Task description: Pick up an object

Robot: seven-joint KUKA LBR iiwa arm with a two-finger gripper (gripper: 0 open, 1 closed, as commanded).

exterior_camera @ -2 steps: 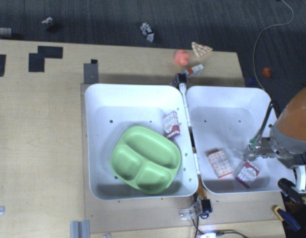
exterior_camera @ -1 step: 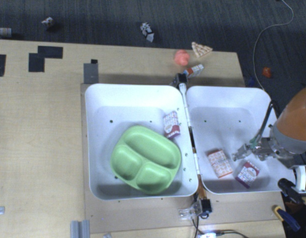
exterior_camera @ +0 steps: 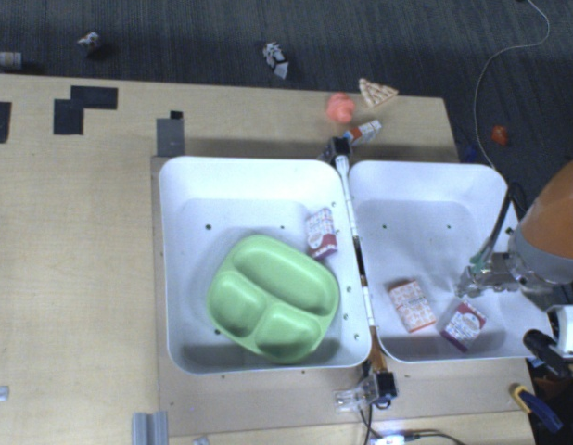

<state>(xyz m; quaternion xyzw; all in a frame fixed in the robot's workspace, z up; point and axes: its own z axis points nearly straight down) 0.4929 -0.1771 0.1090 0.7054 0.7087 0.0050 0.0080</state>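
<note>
Two small cartons (exterior_camera: pixel 412 304) (exterior_camera: pixel 464 324) lay in the right bin (exterior_camera: pixel 426 193), and the claw (exterior_camera: pixel 477 281) hung just above the nearer one; whether it was clenched I couldn't tell. Another carton (exterior_camera: pixel 321 233) and a green tray (exterior_camera: pixel 273 297) sat in the left bin (exterior_camera: pixel 240 179).

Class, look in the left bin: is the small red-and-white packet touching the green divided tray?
Cannot tell. In the camera view the small packet sits right at the green tray's upper-right rim, with no plain gap or contact visible.
</note>
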